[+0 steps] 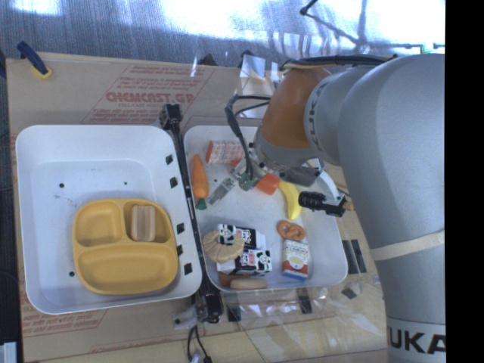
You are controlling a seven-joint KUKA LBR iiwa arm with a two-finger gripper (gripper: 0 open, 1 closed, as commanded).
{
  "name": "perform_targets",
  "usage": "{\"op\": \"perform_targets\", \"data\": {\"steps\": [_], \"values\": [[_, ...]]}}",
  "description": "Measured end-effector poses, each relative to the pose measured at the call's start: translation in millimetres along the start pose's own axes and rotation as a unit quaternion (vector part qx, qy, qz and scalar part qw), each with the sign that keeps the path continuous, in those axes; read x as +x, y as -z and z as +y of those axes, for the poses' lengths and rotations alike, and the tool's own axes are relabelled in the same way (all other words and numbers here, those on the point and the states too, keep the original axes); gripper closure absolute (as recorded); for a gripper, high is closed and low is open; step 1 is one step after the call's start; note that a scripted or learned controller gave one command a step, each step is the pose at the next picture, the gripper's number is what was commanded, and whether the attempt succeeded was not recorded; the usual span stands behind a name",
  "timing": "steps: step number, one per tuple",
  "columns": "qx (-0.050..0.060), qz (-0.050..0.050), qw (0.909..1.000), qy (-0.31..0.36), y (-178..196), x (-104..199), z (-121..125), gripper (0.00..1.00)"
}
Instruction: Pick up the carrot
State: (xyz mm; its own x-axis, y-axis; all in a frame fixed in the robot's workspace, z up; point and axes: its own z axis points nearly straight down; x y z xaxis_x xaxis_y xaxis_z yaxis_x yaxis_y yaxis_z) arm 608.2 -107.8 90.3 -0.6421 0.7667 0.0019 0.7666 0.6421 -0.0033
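The carrot point(200, 178) is orange with a green stub at its near end. It lies along the left wall of the right bin point(333, 240). My gripper point(231, 187) reaches down and left from the wrist, just right of the carrot and low over the bin floor. It is open, with one grey finger point(218, 193) pointing towards the carrot's near end, a small gap apart. Nothing sits between the fingers.
The right bin also holds an orange-and-white box point(224, 152), an orange piece point(267, 183), a banana point(291, 200), a pretzel point(291, 230), a juice box point(296, 259), two cow-print cartons point(243, 237), a waffle point(217, 246) and a sausage point(243, 282). A yellow divided tray point(121, 267) lies in the left bin point(38, 165).
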Motion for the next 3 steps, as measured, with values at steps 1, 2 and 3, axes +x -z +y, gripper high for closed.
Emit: {"op": "perform_targets", "data": {"steps": [1, 2, 3], "values": [[0.0, -0.001, 0.995, 0.1, 1.4, -39.5, -71.5, 0.0], [-0.003, -0.003, 0.9944, 0.106, 3.0, -29.6, -123.4, 0.0], [-0.001, -0.002, 0.9666, 0.256, 2.9, -25.8, -127.9, 0.0]]}}
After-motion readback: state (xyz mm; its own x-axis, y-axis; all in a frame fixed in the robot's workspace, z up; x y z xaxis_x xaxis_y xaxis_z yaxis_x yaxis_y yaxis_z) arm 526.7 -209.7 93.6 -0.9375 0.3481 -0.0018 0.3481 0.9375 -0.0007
